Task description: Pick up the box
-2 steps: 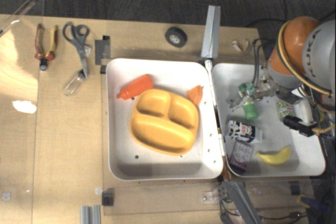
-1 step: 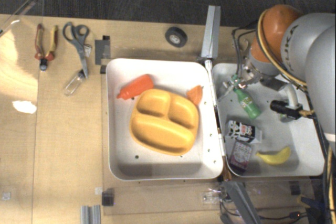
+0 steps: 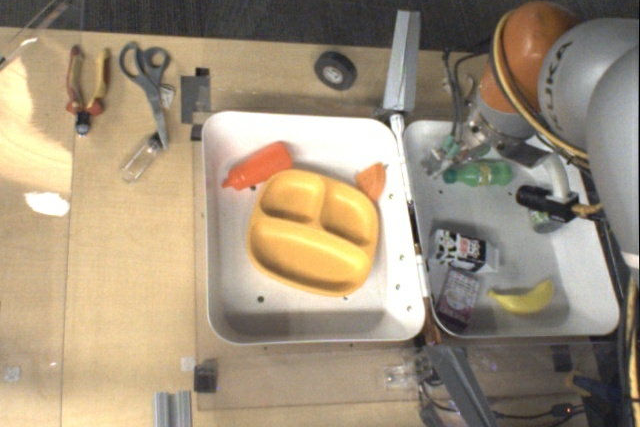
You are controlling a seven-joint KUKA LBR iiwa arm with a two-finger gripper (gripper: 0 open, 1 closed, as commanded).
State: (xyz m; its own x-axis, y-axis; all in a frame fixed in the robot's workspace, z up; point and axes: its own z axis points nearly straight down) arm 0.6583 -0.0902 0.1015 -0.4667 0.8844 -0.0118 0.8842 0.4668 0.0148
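Lying well apart: box [image 3: 463,249], apparently ungripped by gripper [image 3: 455,153].

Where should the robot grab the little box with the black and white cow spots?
Probably across its two long sides, coming straight down from above. The box lies flat in the right bin, so its top is open. A purple packet sits close against its near end, so avoid that end.

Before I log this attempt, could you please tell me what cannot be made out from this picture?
- Claw: small and lost against the green bottle in the camera view, so its state is unclear.
- Box: its print is too small to read.
- Dark packet: too blurred to identify.
- Orange piece: partly covered by the yellow tray.
- Right bin: the arm covers its far corner.
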